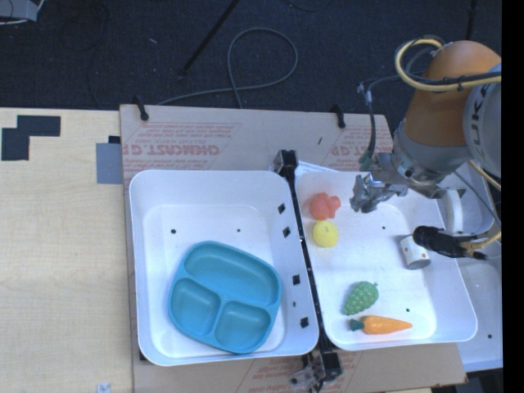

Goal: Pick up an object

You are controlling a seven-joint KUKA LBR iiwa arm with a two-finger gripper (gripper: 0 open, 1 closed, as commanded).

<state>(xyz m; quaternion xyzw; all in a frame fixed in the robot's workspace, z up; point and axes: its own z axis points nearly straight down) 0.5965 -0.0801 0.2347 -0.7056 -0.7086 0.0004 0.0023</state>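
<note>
The gripper (366, 196) hangs over the right bin (458, 322) — whether it is spread or pinched, I cannot tell. Just left of it sits a red toy (323, 206), a yellow lemon (326, 234) below. The left bin (155, 211) holds a blue divided plate (223, 295).

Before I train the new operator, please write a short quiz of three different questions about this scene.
1. True or false: the blue divided tray lies in the left bin.
2. Which toy lies nearest the gripper? A) carrot B) red toy C) green grapes
3. Fill in: the yellow toy lies in the ____ bin.

Key: 1 true; 2 B; 3 right.
</note>
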